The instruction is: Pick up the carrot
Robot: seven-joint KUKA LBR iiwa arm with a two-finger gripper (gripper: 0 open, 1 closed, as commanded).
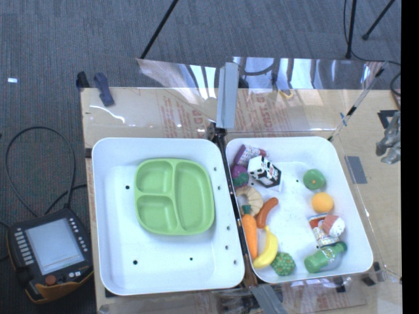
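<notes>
Camera view puts the carrot in the right bin, against its left wall near the front corner, long axis running front to back, leafy end rearward, a banana just beside it. The gripper hangs by the bench's right edge, well apart; I cannot tell its state.
</notes>
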